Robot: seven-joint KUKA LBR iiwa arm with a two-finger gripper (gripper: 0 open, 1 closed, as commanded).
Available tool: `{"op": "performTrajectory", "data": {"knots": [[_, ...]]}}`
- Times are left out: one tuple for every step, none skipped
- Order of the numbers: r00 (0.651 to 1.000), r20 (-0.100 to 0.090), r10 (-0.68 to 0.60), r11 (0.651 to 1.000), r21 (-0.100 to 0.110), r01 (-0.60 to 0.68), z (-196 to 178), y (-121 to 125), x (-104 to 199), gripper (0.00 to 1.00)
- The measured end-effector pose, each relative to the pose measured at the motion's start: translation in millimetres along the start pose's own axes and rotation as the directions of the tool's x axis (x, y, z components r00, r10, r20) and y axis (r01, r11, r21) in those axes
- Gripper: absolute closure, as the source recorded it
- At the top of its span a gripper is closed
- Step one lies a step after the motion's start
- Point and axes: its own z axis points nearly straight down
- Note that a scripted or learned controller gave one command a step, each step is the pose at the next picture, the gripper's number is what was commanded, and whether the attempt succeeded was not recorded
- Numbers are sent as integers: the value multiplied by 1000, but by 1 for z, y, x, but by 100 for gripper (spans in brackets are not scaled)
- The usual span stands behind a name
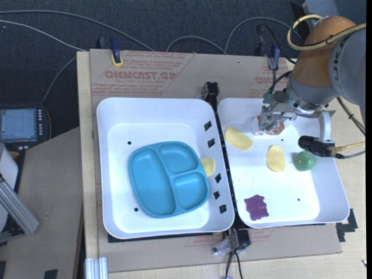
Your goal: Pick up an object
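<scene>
Two white bins sat side by side: left bin (pixel 110 156), right bin (pixel 325 196). One blue divided tray (pixel 168 179) with three compartments was in the left bin. Three yellow pieces: one (pixel 238 139), another (pixel 276 158), a third (pixel 208 166) beside the tray. One green ball (pixel 303 161). One purple item (pixel 256 206). One gripper (pixel 272 120).

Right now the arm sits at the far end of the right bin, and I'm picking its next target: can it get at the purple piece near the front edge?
Probably yes. The purple piece lies alone on the right bin floor, nothing over or against it.
</scene>
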Motion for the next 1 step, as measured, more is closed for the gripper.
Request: {"op": "performTrajectory", "data": {"knots": [[1000, 0, -2, 1000, -1, 2, -49, 1, 9, 100]]}}
